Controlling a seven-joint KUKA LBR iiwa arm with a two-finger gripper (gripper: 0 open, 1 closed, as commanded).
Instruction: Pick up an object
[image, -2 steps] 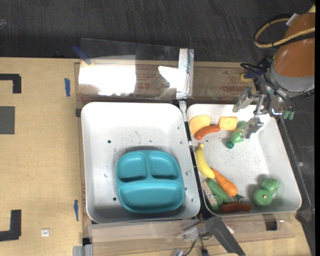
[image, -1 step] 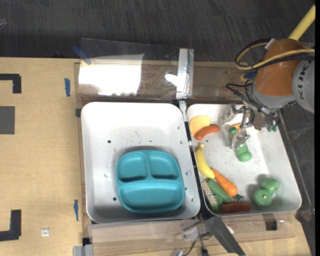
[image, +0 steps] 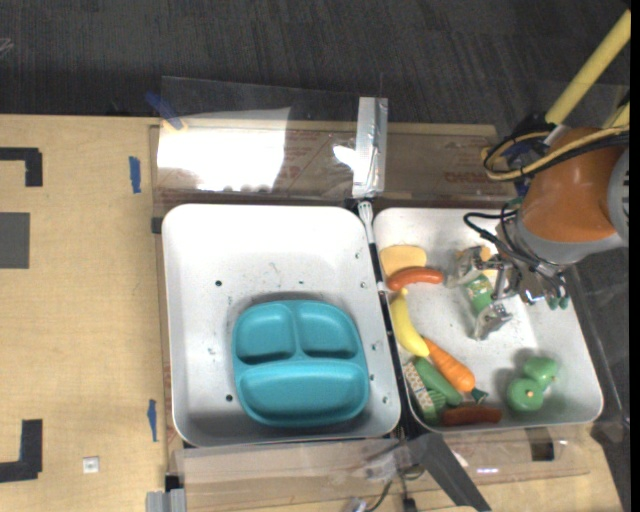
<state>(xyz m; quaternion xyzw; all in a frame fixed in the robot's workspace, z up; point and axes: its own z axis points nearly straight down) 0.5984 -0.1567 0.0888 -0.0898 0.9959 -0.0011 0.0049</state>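
My gripper (image: 486, 293) hangs low over the right bin (image: 580, 345), near its upper middle, under the orange band of the arm (image: 568, 205). A small green object (image: 480, 294) sits right at the gripper; whether it is gripped I cannot tell. Toy foods lie along the bin's left side: an orange-yellow piece (image: 401, 258), a red sausage (image: 416, 279), a yellow banana (image: 403, 325), an orange carrot (image: 453, 369) and a green vegetable (image: 432, 384). A green pepper (image: 530, 385) rests at the lower right, and a dark red piece (image: 471, 415) lies at the front wall.
The left bin (image: 200, 260) holds a teal divided plate (image: 298, 362) in its front half. A clear plastic sheet (image: 260, 150) and a taped post (image: 371, 145) stand behind the bins. Yellow and black cables (image: 530, 150) loop beside the arm.
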